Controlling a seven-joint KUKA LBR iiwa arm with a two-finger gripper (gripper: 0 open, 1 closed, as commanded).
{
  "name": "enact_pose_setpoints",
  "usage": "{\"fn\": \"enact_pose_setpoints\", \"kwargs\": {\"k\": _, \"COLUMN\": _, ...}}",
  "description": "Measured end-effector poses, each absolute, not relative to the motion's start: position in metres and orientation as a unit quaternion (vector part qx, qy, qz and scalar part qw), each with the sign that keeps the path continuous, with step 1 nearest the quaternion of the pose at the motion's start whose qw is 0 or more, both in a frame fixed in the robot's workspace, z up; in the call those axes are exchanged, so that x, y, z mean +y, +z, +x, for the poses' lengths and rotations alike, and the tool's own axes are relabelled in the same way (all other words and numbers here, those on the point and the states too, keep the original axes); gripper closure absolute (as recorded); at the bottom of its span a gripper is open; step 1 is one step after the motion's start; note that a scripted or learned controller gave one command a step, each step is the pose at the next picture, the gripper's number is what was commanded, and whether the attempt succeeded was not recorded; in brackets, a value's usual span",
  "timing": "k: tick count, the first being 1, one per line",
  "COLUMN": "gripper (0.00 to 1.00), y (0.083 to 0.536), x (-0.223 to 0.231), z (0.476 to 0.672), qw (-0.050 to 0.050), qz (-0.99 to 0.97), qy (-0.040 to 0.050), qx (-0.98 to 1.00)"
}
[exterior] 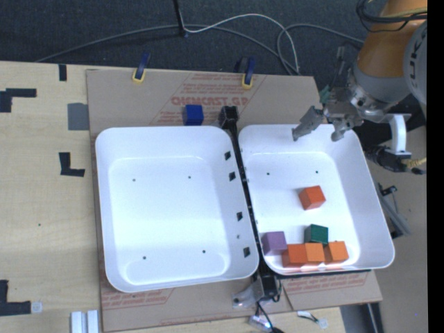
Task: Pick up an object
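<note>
Claw (320,130) hangs over the far edge of the right bin (361,161), fingers spread apart, nothing between them. Arm enters from the right.

Candidate objects all sit in the right bin. One orange block (312,197) stands alone mid-bin, well apart from the rest. Along the near wall is a tight cluster: purple block (274,241), green block (317,233), and a row of orange blocks (314,253) touching each other. Left bin (166,207) carries no blocks. A blue block (193,114) lies on the worktop beyond the bins.

Risks, as judged:
- Going for the cluster: neighbours touch, so a finger may land on top of a block or wedge two together; likely a push or a double pick.
- Cluster lies against the near wall; a finger could strike the rim.
- Lone orange block sits turned relative to the bin walls; a claw not aligned with its faces could pinch corners and squirt it out.
- Closing too high would miss it entirely.
</note>
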State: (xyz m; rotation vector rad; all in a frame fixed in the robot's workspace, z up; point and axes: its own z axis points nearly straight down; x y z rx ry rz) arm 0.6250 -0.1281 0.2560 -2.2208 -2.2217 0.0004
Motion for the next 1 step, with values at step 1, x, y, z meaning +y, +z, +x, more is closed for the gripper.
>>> {"fn": "enact_pose_setpoints", "kwargs": {"k": 1, "gripper": 0.00, "y": 0.1757, "x": -0.1976, "z": 0.5730, "qw": 0.003, "qz": -0.709, "qy": 0.0026, "qx": -0.705}}
